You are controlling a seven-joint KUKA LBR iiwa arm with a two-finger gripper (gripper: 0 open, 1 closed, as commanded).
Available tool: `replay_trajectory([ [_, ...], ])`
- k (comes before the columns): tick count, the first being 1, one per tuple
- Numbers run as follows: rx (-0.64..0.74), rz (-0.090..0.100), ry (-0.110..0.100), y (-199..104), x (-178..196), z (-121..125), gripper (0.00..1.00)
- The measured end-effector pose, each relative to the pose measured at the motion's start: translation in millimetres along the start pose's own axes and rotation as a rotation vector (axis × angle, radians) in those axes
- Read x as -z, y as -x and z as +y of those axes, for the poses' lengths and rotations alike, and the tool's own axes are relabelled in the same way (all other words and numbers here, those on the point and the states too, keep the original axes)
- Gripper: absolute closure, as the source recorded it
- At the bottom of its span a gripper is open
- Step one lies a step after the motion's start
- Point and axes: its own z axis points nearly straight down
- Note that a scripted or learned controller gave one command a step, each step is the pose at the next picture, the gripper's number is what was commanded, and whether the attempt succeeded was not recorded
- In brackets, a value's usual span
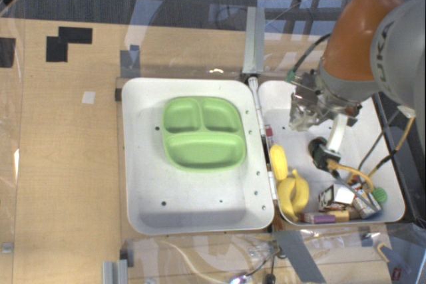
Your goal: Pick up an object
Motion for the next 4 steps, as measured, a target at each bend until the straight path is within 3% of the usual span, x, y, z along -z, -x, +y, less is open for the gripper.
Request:
replay_trajectory([
  [1,0.104,-0.002,-0.001,49.6,-32.1,80.4,1.0],
  [2,0.104,-0.001,0.0,49.2,-31.9,80.5,0.0],
  [3,0.148,-0.002,-0.003,90.8,-134.0,98.7,0.0],
  [4,0.15,0.001,0.005,88.8,-120.8,100.9,1.0],
])
